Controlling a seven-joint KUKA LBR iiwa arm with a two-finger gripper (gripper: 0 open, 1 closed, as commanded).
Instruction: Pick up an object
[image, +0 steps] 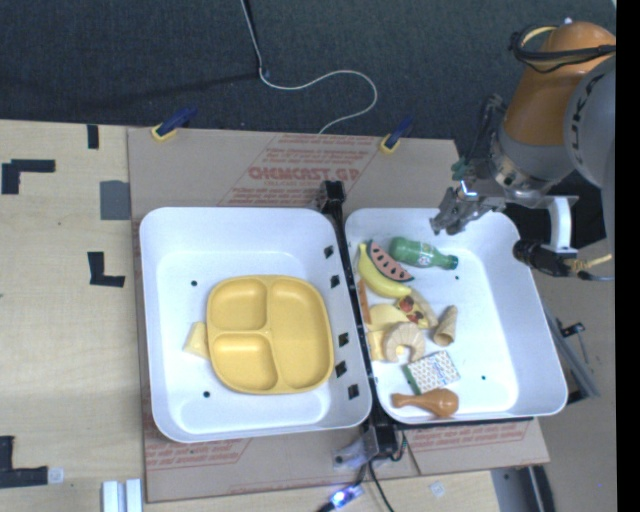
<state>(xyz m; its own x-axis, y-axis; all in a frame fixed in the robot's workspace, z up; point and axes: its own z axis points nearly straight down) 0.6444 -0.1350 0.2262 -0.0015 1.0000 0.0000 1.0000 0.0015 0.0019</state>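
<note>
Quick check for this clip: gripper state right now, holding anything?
Gripper: above the far edge of the right white bin, nothing seen between its fingers; open or shut cannot be told.

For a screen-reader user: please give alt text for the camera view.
The gripper hovers over the right bin's far edge, near a green bottle among toy foods, including a banana and drumstick. The left bin holds a yellow divided plate.

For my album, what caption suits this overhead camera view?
Robot gripper hovers over the right bin of toy food; the left bin holds a yellow divided plate.
</note>
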